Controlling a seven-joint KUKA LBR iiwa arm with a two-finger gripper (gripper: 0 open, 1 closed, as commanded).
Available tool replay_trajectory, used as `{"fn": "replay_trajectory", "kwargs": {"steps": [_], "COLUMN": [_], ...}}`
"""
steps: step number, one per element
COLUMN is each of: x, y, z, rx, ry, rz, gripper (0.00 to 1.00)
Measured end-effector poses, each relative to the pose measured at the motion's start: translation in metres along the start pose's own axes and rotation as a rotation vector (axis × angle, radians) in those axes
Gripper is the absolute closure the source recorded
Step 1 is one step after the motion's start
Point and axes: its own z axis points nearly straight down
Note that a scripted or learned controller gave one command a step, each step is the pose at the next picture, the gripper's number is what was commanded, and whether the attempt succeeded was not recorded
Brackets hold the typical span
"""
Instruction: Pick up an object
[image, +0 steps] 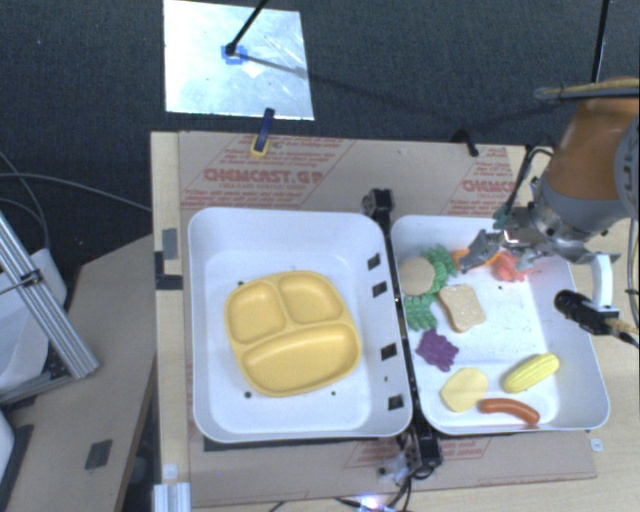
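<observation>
Camera view. We log the pincer (492, 250) low over the right bin's (590, 400) far corner; whether it is apart or together we cannot tell. An orange-red toy piece (505, 266) lies just beside it, seemingly the target. Toward the left of it: lettuce (437, 263), bun (415, 273), bread slice (461, 307). Nearer the camera: corn cob (530, 372), sausage (508, 408). Yellow divided tray (291, 331) well apart, left bin (210, 250).
</observation>
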Motion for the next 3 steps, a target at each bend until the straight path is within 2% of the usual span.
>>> {"fn": "replay_trajectory", "kwargs": {"steps": [1,2,3], "x": [-0.021,0.069,0.028], "y": [-0.078,-0.067,-0.115], "z": [0.122,0.011,0.098], "rx": [0.01,-0.008,0.009], "ry": [0.003,0.002,0.001], "rz": [0.007,-0.009,0.007], "gripper": [0.0,0.0,0.0]}}
